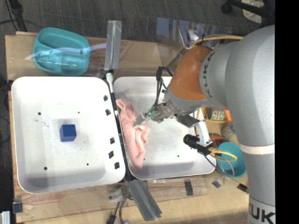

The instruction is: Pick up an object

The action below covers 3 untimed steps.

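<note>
**Desk:** Where does the object lie?

**Photographer:** A pink cloth lies crumpled along the left side of the right-hand bin, close against the divider between the two bins. It runs from the bin's upper left down toward its lower left corner.

**Desk:** And the gripper?

**Photographer:** The gripper sits low over the upper part of the cloth, at its right edge. One pale fingertip shows just beside the fabric. Whether its fingers are spread or pinched on the cloth cannot be told from this angle.

**Desk:** The arm?

**Photographer:** The grey arm reaches in from the right, its orange band above the wrist, over the right-hand bin.

**Desk:** What else is on the bench?

**Photographer:** A small blue cube rests in the left-hand bin, well apart from the cloth. A teal plastic container stands beyond that bin. A teal bowl sits to the right of the right-hand bin.
</note>
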Each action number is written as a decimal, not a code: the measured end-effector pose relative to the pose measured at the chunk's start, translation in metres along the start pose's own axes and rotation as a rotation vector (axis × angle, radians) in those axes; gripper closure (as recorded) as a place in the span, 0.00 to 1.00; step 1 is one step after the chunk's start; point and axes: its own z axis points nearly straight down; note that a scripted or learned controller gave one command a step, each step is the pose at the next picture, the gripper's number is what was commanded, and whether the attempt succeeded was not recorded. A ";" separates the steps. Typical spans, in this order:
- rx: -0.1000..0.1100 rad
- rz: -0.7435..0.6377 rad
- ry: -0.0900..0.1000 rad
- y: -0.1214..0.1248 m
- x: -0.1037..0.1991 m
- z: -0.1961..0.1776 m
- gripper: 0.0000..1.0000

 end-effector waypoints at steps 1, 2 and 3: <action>-0.014 -0.087 -0.003 -0.037 0.009 0.032 0.00; -0.011 0.002 -0.003 0.039 -0.014 0.032 0.00; -0.011 -0.005 -0.002 0.040 -0.013 0.022 1.00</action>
